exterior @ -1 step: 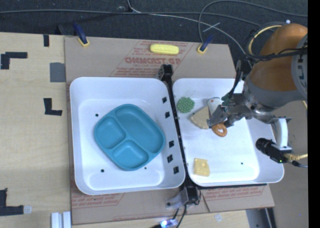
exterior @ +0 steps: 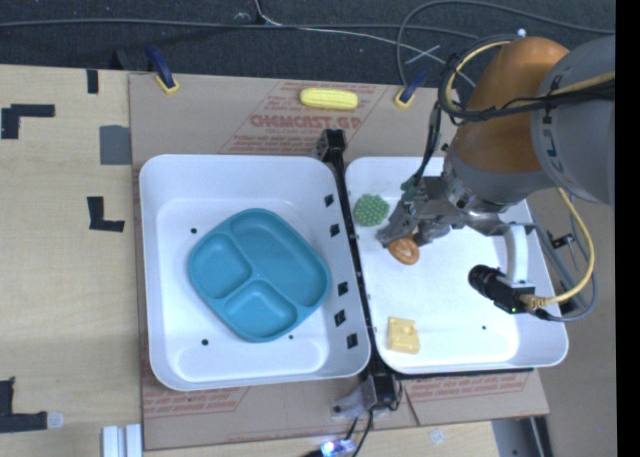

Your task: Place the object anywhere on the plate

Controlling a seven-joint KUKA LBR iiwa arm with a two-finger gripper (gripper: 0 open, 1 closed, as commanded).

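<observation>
Two white bins side by side on the table. Left bin (exterior: 160, 275), centre-left: one blue three-compartment plate (exterior: 258, 273). Top centre, outside the bins: one yellow corn cob (exterior: 328, 98). Right bin (exterior: 450, 335): one green ball (exterior: 371, 209), one orange-brown piece (exterior: 404, 250), one yellow block (exterior: 403, 335). Jaws (exterior: 408, 235) sit directly over the orange-brown piece; cannot tell their opening or any hold.
</observation>
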